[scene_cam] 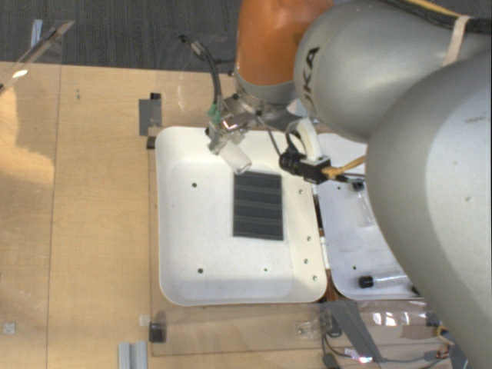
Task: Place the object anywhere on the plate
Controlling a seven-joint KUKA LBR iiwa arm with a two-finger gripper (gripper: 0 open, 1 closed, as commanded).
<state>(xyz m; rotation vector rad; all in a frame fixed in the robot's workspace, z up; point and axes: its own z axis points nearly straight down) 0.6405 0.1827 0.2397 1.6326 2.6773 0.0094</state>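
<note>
Black-tipped thin pale stick [369, 281] looks like the thing to move. The big grey arm [400, 68] hangs over the shallow white bin [346, 229] where it lies, well apart from the pincer [231, 148]. The dark ribbed flat plate [258, 206] sits just beside the pincer. I cannot tell if the pincer is open. The stick looks light, stiff and likely to roll, so grab its middle.
</note>
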